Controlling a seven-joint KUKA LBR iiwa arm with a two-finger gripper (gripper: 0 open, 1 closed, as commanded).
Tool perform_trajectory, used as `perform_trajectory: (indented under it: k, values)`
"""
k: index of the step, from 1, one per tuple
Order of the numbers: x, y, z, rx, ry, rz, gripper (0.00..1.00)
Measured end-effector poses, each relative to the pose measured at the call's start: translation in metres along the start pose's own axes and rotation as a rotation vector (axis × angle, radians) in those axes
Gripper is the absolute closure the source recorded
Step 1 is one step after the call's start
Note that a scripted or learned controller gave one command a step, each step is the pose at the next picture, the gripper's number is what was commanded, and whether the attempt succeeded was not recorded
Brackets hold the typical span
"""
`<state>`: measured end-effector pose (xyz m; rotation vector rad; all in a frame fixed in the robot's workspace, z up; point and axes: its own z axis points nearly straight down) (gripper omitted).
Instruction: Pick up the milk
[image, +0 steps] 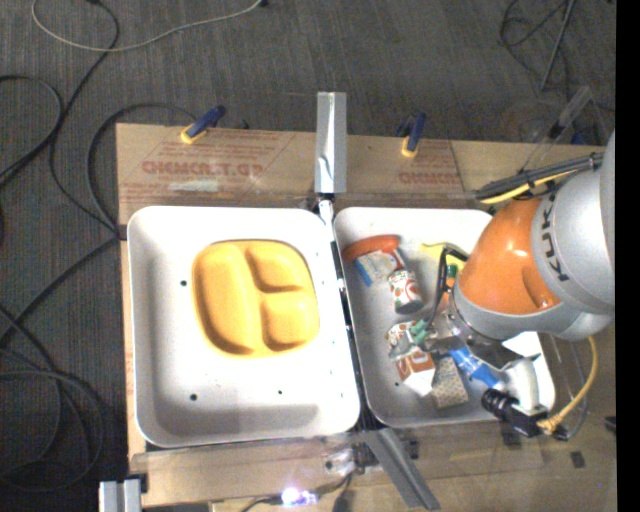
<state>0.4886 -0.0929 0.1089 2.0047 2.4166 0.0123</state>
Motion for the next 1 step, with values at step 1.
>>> perform_trajectory:
  k: [1]
  values:
    - [0.0807, 0.0148, -0.0729, 0.012, -0.005, 0.095, 1.00]
